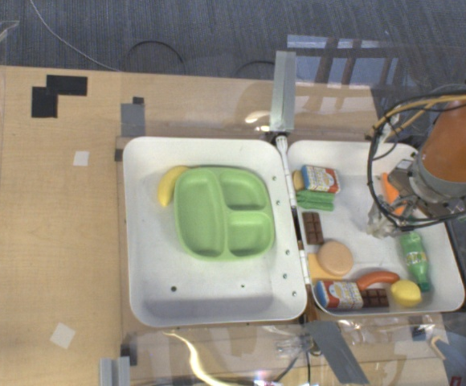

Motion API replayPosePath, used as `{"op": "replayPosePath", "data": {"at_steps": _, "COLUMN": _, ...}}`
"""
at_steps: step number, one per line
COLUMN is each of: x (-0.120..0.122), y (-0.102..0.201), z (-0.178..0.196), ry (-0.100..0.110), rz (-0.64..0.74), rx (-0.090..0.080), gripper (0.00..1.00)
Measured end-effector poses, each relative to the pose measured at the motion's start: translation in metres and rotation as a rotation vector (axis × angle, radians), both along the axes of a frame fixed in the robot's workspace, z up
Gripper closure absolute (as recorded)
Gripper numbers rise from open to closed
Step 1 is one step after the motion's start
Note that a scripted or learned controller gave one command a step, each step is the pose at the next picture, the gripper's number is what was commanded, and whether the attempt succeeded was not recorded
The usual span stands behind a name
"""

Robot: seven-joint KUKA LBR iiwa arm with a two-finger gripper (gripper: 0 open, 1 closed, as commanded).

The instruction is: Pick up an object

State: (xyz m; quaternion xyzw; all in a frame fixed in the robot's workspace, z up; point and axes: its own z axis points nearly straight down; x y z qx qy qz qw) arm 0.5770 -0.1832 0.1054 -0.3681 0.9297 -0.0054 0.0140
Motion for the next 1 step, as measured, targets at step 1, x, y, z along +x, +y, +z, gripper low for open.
{"op": "replayPosePath", "data": {"at_steps": 1, "x": 0.0652, "y": -0.0220, "z": 0.1697, "ry": 0.010, "rz": 0.283, "rx": -0.010, "gripper": 1.00}}
